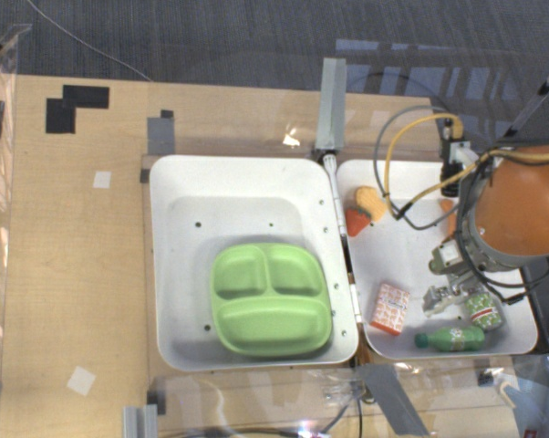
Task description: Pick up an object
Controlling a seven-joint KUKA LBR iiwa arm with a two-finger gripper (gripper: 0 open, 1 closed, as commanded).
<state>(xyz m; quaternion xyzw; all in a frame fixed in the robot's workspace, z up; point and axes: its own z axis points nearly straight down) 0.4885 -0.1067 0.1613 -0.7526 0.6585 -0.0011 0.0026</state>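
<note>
2 shallow white bins sit side by side on the counter, and the pincer [443,297] hangs low in the right bin [411,245], near its front edge. Whether it is spread or closed cannot be told from this slanted view, and nothing shows clearly gripped in it. Just in front of the pincer lies a green bottle [450,338] on its side; just beside the pincer, toward the arm, sits a small green and red can [483,310], which seems almost to touch it. On the pincer's other side, a little apart, lies a small red and white box [390,309]. Farther back, well apart, rest an orange and red toy piece [364,213]. Beyond the bin wall, the left bin [179,245] holds a green divided plate [271,299]. The bottle looks light, stiff and smooth, so it may roll or slip; I would take it across its middle, square to its long axis. The box looks light with flat faces, an easier hold across its narrow sides.
</note>
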